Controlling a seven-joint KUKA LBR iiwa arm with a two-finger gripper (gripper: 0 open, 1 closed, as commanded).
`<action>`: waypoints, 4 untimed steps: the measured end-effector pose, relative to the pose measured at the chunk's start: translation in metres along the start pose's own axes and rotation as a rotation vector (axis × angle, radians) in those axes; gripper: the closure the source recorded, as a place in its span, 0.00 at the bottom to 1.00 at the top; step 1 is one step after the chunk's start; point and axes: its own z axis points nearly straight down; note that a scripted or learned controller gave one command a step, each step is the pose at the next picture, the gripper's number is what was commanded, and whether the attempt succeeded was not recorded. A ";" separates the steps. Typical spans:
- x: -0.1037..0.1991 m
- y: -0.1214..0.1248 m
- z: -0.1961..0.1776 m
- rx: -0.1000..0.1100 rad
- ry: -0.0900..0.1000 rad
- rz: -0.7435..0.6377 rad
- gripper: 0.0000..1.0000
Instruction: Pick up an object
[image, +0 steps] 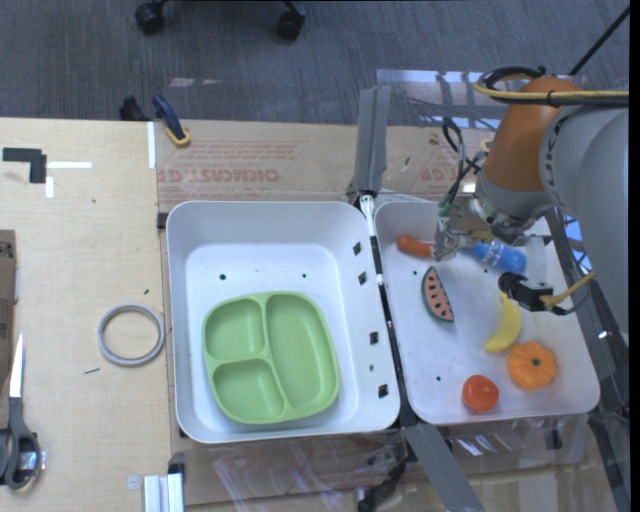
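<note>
Gripper (447, 243) low in the right bin (570, 400), at its back left part, just beside an orange carrot toy (411, 245); can't tell how its jaws stand or whether anything is held.

Right bin contents: carrot toy at back left by the gripper, watermelon slice (437, 295) just in front of it, blue object (498, 257) partly hidden under the wrist, yellow banana (506, 325) mid-right, small orange pumpkin (531, 365) front right, red tomato (480, 393) front, near the pumpkin. Left bin (190, 300) holds a green three-compartment plate (270, 355), lying flat. On the tabletop (70, 260) left of the bins: grey tape ring (131, 333), scissors (17, 440) at the left edge.
</note>
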 end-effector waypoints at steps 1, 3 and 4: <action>0.000 0.000 0.000 0.000 0.000 0.000 0.00; 0.011 -0.065 0.020 0.004 0.001 0.005 1.00; 0.011 -0.065 0.020 0.004 0.001 0.005 0.00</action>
